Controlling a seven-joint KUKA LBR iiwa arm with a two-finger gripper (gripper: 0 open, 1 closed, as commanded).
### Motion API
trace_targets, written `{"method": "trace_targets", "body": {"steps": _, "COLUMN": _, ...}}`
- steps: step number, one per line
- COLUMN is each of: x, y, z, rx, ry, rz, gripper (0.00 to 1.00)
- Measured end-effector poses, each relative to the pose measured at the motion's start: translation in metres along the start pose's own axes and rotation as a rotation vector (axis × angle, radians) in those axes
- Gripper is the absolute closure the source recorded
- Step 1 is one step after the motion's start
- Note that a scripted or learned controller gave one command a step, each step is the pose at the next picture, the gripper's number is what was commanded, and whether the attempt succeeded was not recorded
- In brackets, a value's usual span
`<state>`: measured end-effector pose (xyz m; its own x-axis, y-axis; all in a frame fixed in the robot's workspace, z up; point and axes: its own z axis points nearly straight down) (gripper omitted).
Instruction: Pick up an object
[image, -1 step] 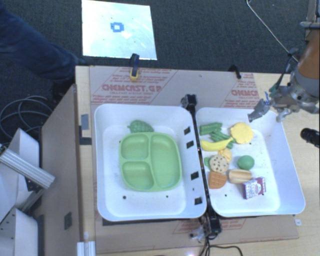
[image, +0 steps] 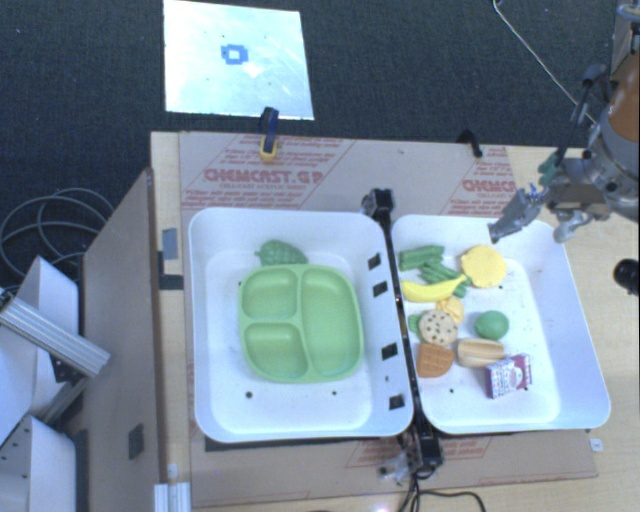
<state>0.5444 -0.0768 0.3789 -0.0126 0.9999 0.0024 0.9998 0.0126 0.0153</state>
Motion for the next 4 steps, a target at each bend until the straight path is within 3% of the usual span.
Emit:
{"method": "trace_targets", "body": {"steps": 1, "x": 0.037, "y": -0.023, "z": -0.06, "rx": 0.005, "ry": -0.001, "rz": 0.003, "gripper": 0.0}}
{"method": "trace_targets", "body": {"steps": 2, "x": 0.136, "y": -0.051, "z": -0.034, "rx": 0.015, "ry": 0.001, "rz": -0.003, "gripper": 0.0}}
{"method": "trace_targets", "body": {"steps": 3, "x": 0.197, "y": -0.044, "z": 0.123, "rx": 0.031, "ry": -0.004, "rz": 0.004, "gripper": 0.0}}
{"method": "trace_targets", "body": {"steps": 4, "x": 0.073, "y": -0.061, "z": 0.177, "rx": 0.02, "ry": -0.006, "rz": 0.025, "gripper": 0.0}}
